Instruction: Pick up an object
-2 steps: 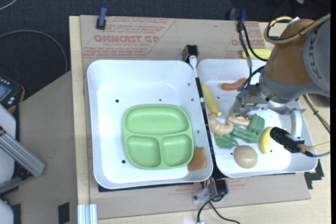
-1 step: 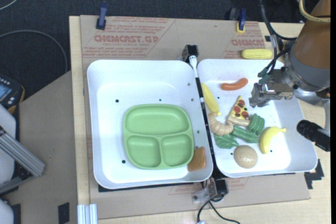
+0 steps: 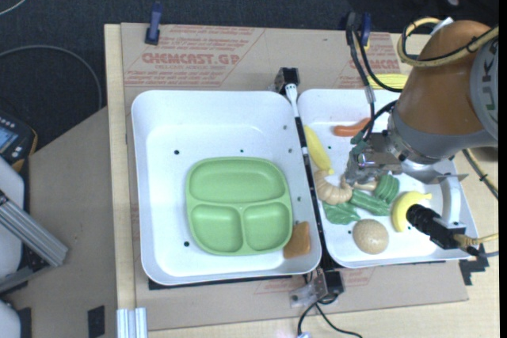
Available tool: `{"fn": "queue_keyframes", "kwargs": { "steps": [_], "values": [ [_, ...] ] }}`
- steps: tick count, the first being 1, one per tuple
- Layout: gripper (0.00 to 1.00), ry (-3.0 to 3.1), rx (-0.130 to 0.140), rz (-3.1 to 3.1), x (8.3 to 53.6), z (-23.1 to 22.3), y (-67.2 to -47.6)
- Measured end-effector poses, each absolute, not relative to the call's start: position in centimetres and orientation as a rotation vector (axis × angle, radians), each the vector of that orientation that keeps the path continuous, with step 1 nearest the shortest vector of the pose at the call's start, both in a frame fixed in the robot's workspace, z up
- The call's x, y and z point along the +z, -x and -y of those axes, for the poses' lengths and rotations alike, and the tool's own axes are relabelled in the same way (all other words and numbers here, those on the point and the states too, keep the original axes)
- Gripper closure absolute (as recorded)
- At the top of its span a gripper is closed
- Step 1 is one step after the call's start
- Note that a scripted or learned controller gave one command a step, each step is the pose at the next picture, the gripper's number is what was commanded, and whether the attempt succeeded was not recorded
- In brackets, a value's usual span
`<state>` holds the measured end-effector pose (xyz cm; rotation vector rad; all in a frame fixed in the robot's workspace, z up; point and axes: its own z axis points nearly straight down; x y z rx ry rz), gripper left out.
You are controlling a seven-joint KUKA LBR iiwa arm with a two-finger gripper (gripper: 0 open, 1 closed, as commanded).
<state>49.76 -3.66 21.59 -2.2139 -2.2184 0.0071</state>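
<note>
My gripper [image 3: 359, 170] hangs low over the middle of the right bin [image 3: 396, 256], the grey and orange arm reaching in from the right. Just left of and below it lies a beige knobbly piece [image 3: 333, 190]. Green leafy pieces [image 3: 352, 207] spread under and to the right of the gripper. A yellow corn-like piece [image 3: 318, 150] lies along the bin's left wall, and an orange carrot [image 3: 348, 129] sits at the back. A tan round object [image 3: 370, 236] rests near the front, with a yellow item [image 3: 405, 204] to its right. Nothing is seen between the fingers.
The left bin [image 3: 158, 123] holds a green divided tray [image 3: 238, 204] and a brown piece [image 3: 298, 241] in its front right corner. A black bar [image 3: 295, 111] runs between the bins. Cables [image 3: 360, 51] trail at the bench's back right.
</note>
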Motion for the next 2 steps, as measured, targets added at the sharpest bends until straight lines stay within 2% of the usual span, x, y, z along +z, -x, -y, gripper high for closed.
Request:
{"fn": "queue_keyframes", "kwargs": {
  "steps": [1, 2],
  "values": [
    [1.00, 2.213, 0.003, 2.222, 21.4, -1.3, -47.8],
    [1.00, 2.221, -0.026, 2.237, 40.4, -5.1, -48.1]
  ]
}}
